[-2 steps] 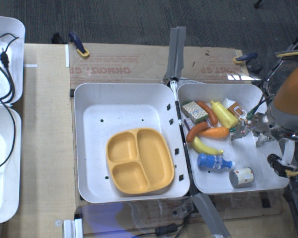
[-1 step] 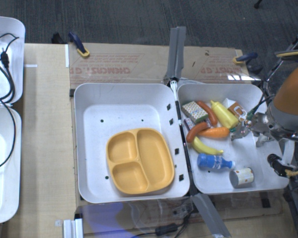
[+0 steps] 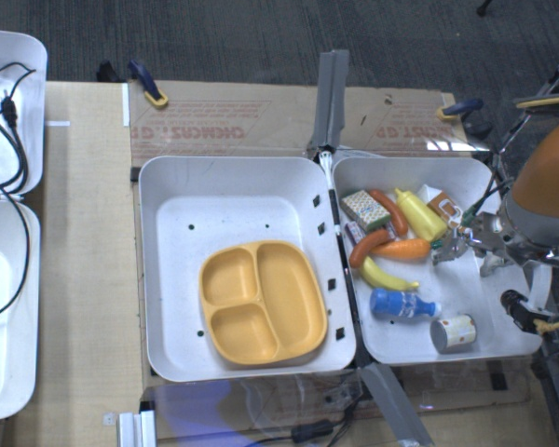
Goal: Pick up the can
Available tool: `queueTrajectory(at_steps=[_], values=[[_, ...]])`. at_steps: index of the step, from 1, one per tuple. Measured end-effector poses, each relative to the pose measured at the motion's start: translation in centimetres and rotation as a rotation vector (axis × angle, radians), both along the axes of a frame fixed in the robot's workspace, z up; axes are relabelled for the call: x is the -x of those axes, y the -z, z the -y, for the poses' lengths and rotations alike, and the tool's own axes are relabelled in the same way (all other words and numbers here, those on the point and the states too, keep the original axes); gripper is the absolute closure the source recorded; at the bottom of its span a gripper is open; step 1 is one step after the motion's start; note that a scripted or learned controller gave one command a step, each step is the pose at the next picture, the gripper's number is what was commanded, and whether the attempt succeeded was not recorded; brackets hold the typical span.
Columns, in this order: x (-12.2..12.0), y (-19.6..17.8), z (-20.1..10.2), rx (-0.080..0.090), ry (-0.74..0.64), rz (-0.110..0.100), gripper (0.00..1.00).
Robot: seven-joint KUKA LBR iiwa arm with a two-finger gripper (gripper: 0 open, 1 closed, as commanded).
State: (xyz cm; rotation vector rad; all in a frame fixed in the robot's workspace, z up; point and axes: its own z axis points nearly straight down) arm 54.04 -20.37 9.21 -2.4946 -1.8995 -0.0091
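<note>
While low inside the right bin (image 3: 391, 347), close to its right wall: end effector (image 3: 452, 248), carried by the grey arm (image 3: 540, 180) coming in from the right. Cannot tell whether clenched or released. Below the end effector in the picture, toward the bin's near edge and apart from it: can (image 3: 454, 331), lying on its side on the bin floor. Just left of the can, lower left of the end effector: blue bottle (image 3: 402, 304), also lying down. Immediately left of the end effector: carrot (image 3: 405, 249), with banana (image 3: 388, 276) beneath it. Up and left, close by: yellow mustard bottle (image 3: 419, 214). Far to the left, in the other bin (image 3: 168, 250): yellow divided plate (image 3: 261, 301).
</note>
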Motion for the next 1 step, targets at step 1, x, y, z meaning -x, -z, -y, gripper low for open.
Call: queueTrajectory(at_steps=[1], values=[[-0.49,0.14,0.16,-0.006,-0.006,-0.007,0.00]])
